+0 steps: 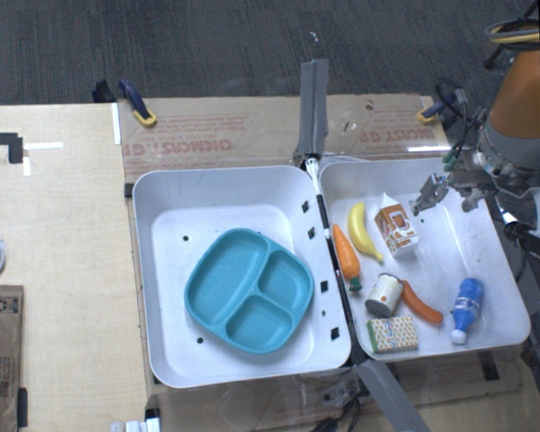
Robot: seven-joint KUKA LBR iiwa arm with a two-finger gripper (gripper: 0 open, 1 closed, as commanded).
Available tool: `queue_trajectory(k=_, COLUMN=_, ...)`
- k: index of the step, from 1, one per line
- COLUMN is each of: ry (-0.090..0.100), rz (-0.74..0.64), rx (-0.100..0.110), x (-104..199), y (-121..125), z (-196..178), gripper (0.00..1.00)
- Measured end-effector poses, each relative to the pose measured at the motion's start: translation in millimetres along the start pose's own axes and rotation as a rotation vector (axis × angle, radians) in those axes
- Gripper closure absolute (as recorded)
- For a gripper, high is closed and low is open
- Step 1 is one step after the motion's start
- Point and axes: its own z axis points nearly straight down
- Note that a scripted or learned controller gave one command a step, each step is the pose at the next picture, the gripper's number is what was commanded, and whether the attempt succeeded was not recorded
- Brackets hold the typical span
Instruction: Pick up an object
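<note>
- The gripper (445, 189) hangs over the upper right part of the right bin (493, 334); its jaws stand spread with nothing between them.
- Left of it lies a small white and orange carton (396, 226), tilted.
- A yellow banana (363, 232) touches the carton's left side, with a carrot (346, 252) beside it.
- Lower down: a can (383, 295), a second carrot (422, 304), a blue bottle (465, 309), a green box (393, 334).
- The left bin (161, 207) holds a blue divided plate (248, 290).

A divided plate (248, 291) lies in the left bin (155, 262); the right bin (502, 334) holds a bottle (466, 309).
</note>
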Motion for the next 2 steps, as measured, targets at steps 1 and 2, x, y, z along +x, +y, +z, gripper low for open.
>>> queue_trajectory(k=1, ry=-0.001, rz=-0.036, rx=-0.003, x=11, y=-28, z=103, gripper=0.00)
queue_trajectory(k=2, ry=0.001, rz=-0.079, rx=0.000, x=38, y=-116, z=104, gripper=0.00)
